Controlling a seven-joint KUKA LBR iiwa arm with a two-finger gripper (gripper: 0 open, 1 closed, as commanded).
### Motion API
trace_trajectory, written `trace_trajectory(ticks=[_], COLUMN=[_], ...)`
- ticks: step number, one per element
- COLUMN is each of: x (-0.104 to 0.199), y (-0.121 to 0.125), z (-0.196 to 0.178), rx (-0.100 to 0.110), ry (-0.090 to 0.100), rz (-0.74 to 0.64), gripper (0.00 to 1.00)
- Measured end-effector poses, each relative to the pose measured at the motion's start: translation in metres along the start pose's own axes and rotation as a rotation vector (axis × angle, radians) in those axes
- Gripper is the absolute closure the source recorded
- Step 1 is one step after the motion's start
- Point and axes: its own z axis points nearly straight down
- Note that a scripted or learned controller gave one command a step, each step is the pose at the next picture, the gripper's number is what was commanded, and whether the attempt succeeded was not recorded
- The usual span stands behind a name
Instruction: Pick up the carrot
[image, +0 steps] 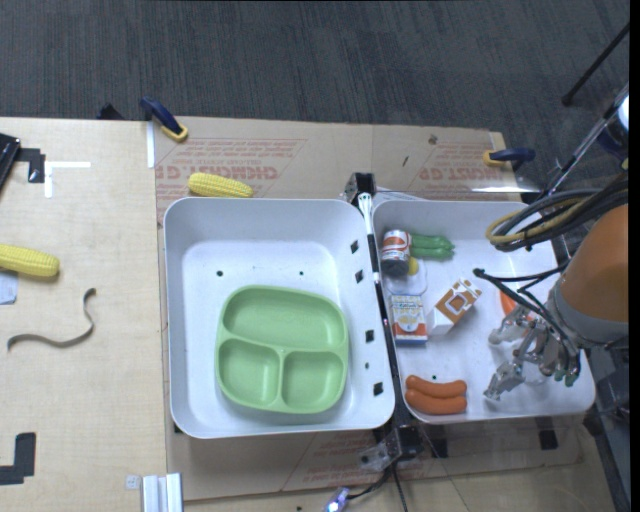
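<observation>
The gripper (512, 362) hangs with fingers apart near the right bin's (560, 405) front rim; the smooth orange carrot (507, 300) lies just behind it.

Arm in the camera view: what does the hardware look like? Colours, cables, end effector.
The arm comes in from the right with a broad orange band above the wrist and grey below it. Black and yellowish cables loop beside it over the right bin. The gripper is a small skeletal assembly of bare silvery metal, with thin linkages, dark fittings and a few small coloured wires. No lettering or markings are legible.
</observation>
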Motion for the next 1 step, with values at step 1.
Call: trace_trajectory(ticks=[1], x=[-0.0771], y=[-0.0118], z=[-0.0016], rx=[0.001], ry=[-0.005], rz=[-0.042], gripper=[0.00])
